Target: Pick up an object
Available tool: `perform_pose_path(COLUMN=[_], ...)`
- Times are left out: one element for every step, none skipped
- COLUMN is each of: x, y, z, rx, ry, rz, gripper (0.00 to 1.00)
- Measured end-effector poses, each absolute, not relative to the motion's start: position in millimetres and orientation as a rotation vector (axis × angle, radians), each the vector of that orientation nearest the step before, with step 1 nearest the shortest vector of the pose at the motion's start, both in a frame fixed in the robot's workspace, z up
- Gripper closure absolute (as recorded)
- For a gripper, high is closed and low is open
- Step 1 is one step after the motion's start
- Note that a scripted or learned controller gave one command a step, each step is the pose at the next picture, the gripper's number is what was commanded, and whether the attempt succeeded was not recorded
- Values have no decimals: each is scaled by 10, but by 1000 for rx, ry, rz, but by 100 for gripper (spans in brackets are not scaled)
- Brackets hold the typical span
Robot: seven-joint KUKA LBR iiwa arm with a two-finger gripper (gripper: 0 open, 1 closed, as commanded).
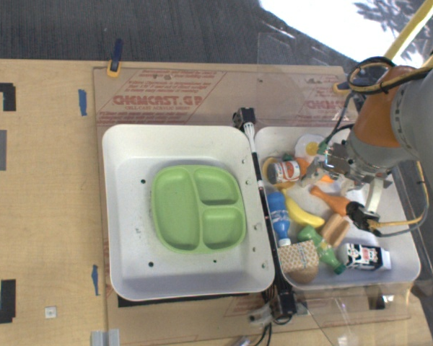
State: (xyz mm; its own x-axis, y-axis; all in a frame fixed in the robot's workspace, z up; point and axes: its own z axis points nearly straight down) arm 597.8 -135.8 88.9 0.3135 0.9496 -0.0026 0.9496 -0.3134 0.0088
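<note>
Wooden bench (43, 193), pale, under a clear plastic sheet; two shallow white bins side by side at frame centre. Left bin (123, 193): one green divided plate (199, 209), lying flat. Right bin (404, 254): a jumble of small objects, among them a can (285, 170) at upper left, blue bottle (277, 217), banana (304, 214), carrot (332, 200), wicker-textured block (300, 259) and a black-and-white carton (364, 256) at lower right. Arm (404, 114) enters from the right edge. Gripper (338, 166) low over the right bin's upper part, near the can and carrot; spread of its grip cannot be told, nothing visibly held.
</note>
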Motion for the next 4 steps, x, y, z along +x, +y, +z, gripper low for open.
perform_pose_path(x=[6001, 5655, 5631, 5434], y=[-1363, -676, -776, -965], z=[1019, 2134, 2284, 971], rx=[2528, 2728, 2596, 2616], ry=[1836, 1558, 1762, 1731], rz=[10, 7, 1, 7], gripper=[100, 100, 100, 100])
